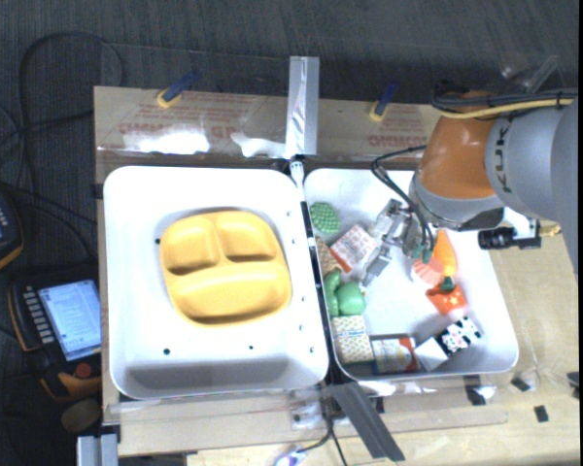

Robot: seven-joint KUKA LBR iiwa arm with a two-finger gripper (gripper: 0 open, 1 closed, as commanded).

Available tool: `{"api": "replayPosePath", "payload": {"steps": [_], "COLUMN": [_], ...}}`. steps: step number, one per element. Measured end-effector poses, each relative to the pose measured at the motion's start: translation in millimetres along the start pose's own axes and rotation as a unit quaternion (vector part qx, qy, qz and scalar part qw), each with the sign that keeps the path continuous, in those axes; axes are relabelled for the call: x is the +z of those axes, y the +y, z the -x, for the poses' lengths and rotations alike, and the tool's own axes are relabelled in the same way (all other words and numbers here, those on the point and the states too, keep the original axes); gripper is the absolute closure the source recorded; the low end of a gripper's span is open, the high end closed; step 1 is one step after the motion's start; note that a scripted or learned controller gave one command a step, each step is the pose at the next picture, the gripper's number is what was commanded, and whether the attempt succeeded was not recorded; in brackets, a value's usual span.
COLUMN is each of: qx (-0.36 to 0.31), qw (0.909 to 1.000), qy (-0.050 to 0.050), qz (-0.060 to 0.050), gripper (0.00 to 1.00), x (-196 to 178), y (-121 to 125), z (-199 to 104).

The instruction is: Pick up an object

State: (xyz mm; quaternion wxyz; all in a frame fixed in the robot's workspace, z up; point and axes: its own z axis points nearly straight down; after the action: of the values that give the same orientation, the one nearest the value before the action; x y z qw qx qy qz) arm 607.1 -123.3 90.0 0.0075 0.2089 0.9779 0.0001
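Two thin metal fingers make up your gripper [381,252], and you can see it low in the right bin [486,304], near the bin's middle. You cannot tell from here if the fingers are spread or squeezed, and nothing shows between them. The grey arm [530,163] with its orange band [457,158] comes in from the far right.

Just left of the gripper lies a small red and white packet [349,248] — it looks to be touching or almost touching the fingertips. A green ball with dots [324,217] sits a bit farther back, by the wall between the bins. A shiny green toy [344,296] lies near the gripper on its near-left side. Below that you see a small checked box [351,336], then a flat packet with a red end [393,353] along the near wall.

To the right of the gripper rests an orange carrot toy [445,252], and nearer to you an orange-red piece [447,297]. A black and white spotted block [460,336] sits in the near right corner.

The left bin [126,260] holds one thing — a yellow tray with three sections [225,265].
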Motion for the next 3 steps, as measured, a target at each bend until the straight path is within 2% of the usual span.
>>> {"api": "replayPosePath", "payload": {"steps": [1,2,3], "qx": [0.01,0.028,0.063], "qw": [0.9999,0.9996,0.998], "qy": [0.0,-0.002,0.0], "qz": [-0.001,-0.001,0.0], "gripper": [0.0,0.0,0.0], "x": [-0.9,-2.6,-0.9], "y": [10.4,-76.0,-19.3], "z": [-34.2,-95.9,-43.4]}}
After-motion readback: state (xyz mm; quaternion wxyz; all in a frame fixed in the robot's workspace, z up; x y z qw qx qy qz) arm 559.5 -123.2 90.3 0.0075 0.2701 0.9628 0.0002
